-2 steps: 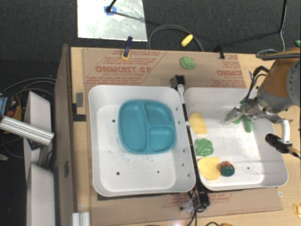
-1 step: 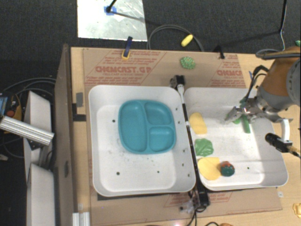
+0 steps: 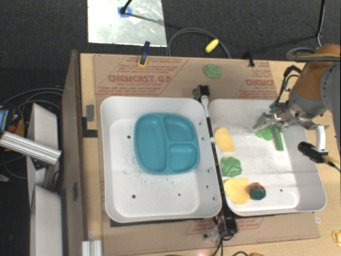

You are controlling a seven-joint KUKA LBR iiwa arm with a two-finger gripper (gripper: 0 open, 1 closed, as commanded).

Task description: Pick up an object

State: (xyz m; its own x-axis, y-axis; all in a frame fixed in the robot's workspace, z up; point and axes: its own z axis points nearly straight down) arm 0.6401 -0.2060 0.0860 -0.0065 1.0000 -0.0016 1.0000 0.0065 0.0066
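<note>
In the right bin [image 3: 303, 196] my gripper [image 3: 273, 122] hangs at the far side with its fingers spread open, right above a green leafy piece [image 3: 264, 134] and a green stick [image 3: 278, 139]. Neither green piece is held between the fingers. A yellow block [image 3: 224, 140] lies by the bin's left wall. Nearer the front lie a green lump [image 3: 230, 167], a yellow lump [image 3: 237, 190] and a small red and teal toy [image 3: 257, 191].
The left bin [image 3: 114, 196] holds a blue divided plate [image 3: 165, 143]. The grey arm with its orange band [image 3: 314, 87] comes in from the right above the right bin's far corner. A green scrap [image 3: 212, 71] lies on the cardboard behind the bins.
</note>
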